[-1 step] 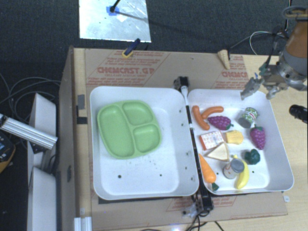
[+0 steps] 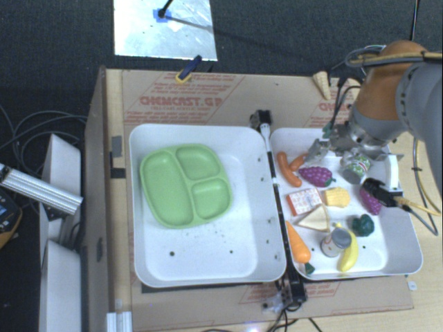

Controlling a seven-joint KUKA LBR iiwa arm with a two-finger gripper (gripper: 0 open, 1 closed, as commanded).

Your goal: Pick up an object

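Note:
The right bin point(image 2: 405, 244) holds several toy foods. At its back lie an orange sausage point(image 2: 287, 170) and a purple grape bunch point(image 2: 317, 176). Beside them is a green-and-white can point(image 2: 356, 165). Further forward lie a red-checked cracker point(image 2: 303, 200), a yellow piece point(image 2: 337, 198) and a pale sandwich wedge point(image 2: 315, 218). Near the front are a carrot point(image 2: 297, 243), a small grey can point(image 2: 338, 239), a banana point(image 2: 349, 253), a green broccoli point(image 2: 363, 224) and a purple eggplant point(image 2: 370, 200). My gripper point(image 2: 325, 144) hangs low over the bin's back, just above the grapes and left of the green-and-white can.
The left bin point(image 2: 159, 261) carries a green divided plate point(image 2: 185, 184). A clamp point(image 2: 261, 120) sits at the back where the bins meet. An ice-cream cone point(image 2: 322, 83) lies on the cardboard behind the right bin. The arm's orange band point(image 2: 384, 81) looms over the back right corner.

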